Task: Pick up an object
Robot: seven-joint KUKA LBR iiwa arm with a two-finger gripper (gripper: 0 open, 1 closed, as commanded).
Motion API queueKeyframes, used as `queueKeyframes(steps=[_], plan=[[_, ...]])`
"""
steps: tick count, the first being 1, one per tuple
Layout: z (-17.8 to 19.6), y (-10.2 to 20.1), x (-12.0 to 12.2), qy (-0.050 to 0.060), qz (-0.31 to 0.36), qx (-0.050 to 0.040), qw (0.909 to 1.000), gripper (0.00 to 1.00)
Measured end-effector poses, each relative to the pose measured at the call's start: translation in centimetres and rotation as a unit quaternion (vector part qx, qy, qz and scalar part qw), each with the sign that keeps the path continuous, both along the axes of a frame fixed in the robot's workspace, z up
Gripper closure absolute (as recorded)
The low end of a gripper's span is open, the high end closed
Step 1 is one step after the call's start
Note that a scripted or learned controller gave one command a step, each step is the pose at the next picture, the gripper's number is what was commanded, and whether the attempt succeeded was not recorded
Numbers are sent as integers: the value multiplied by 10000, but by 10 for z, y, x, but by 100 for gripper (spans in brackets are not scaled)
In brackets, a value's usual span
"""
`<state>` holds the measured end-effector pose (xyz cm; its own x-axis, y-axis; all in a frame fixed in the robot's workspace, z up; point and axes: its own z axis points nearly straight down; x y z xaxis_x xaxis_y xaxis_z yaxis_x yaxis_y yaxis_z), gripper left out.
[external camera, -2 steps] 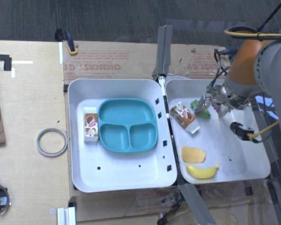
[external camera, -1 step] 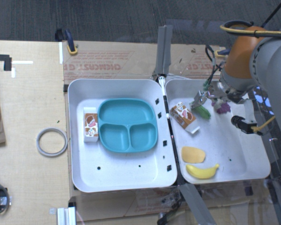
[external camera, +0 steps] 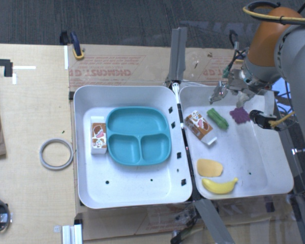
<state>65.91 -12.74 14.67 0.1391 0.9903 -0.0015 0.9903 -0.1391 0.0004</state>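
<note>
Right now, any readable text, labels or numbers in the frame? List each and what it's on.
Red print on the cardboard sheet behind the bins: it appears upside down and too blurred to read.
Carton in the left bin, beside the teal tray: picture label, print too small to read.
Carton in the right bin: same, unreadable.
No other text or numbers legible.

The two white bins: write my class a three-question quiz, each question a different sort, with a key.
1. True or false: the yellow banana lies in the left bin.
2. Which lies beside the blue divided plate? A) purple piece B) small carton C) green piece
3. Fill in: the pincer is above the ____ bin.

Key: 1 false, it lies in the right bin. 2 B, the small carton. 3 right.
</note>
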Motion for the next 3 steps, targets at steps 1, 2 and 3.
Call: queueKeyframes(steps=[1,2,3], plan=[[-56,7,-28,9,83,3,10000,0],[-46,6,-28,12,74,3,10000,100],[45,71,-51,7,55,5,10000,100]])
